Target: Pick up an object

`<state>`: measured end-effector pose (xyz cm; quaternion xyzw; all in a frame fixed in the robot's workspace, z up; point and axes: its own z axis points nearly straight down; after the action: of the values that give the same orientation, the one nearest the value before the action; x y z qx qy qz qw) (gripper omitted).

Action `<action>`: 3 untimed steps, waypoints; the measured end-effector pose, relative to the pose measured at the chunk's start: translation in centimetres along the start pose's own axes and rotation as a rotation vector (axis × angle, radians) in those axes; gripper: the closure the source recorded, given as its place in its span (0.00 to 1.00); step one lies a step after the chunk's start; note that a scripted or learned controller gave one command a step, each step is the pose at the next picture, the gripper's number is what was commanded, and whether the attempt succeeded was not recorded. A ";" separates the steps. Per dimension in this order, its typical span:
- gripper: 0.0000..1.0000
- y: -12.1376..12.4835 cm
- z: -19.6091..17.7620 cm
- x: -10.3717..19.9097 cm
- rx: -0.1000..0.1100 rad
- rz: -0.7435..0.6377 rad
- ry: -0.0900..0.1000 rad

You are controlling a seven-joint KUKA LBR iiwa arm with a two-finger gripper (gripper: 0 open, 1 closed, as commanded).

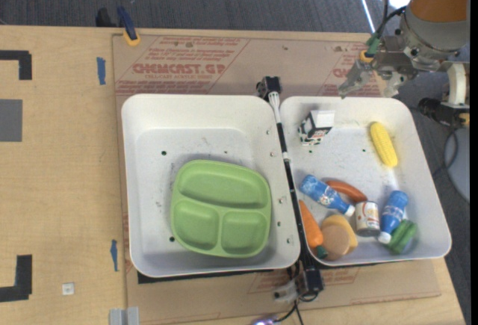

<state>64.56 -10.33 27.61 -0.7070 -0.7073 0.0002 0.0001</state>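
1. The gripper hangs above the far edge of the right bin, beyond its rim. Its fingers look spread apart with nothing between them.

2. The nearest likely pick is the yellow corn cob, lying flat on the bin floor close to the far right corner, its long axis running roughly away from the camera. It sits just below and a little to the right of the gripper in the view, with bare floor on every side.

3. It is probably a light, stiff plastic toy with a bumpy skin, so it should neither crush nor slip much. A grasp across its narrow middle looks best; taken near a tapered end it could squirt out.

4. The small white toy truck stands alone near the far left of that bin, also near the gripper; it looks light and rigid but boxy.

5. The blue bottle, carrot, can and the rest crowd together at the near end, touching one another, well apart from the gripper and harder to separate.

6. The left bin holds a green divided plate.
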 end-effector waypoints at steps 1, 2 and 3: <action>0.00 -7.4 9.2 5.7 0.001 -0.102 0.001; 0.00 -9.4 17.1 0.3 -0.006 -0.233 -0.002; 0.00 -12.4 19.0 0.0 -0.005 -0.336 -0.001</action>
<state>52.12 -10.34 8.62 -0.5786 -0.8156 -0.0015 -0.0019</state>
